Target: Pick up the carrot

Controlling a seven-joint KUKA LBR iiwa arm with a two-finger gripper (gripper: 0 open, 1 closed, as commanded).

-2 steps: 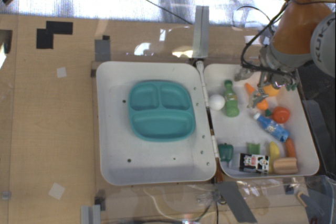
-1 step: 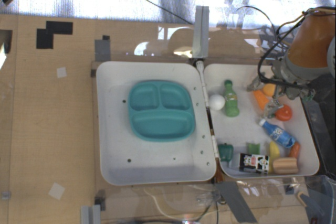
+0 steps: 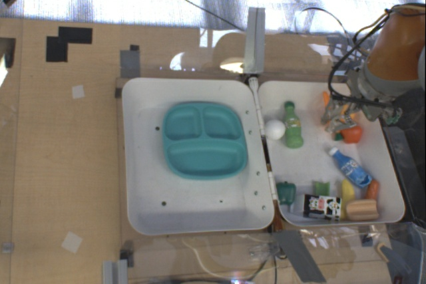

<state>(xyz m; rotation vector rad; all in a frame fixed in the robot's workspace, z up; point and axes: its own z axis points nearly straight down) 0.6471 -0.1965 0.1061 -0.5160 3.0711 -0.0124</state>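
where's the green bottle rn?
The green bottle is in the right bin, upper-left part near the divider, with the white ball right beside it on the left.

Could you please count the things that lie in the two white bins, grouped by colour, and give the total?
Teal: 1, the tray
Green: 3, bottle, dark green item, small green piece
White: 1, ball
Blue: 1, bottle
Orange or red: 2
Yellow: 1
Black and white: 1, carton
Tan: 1
Total: 11
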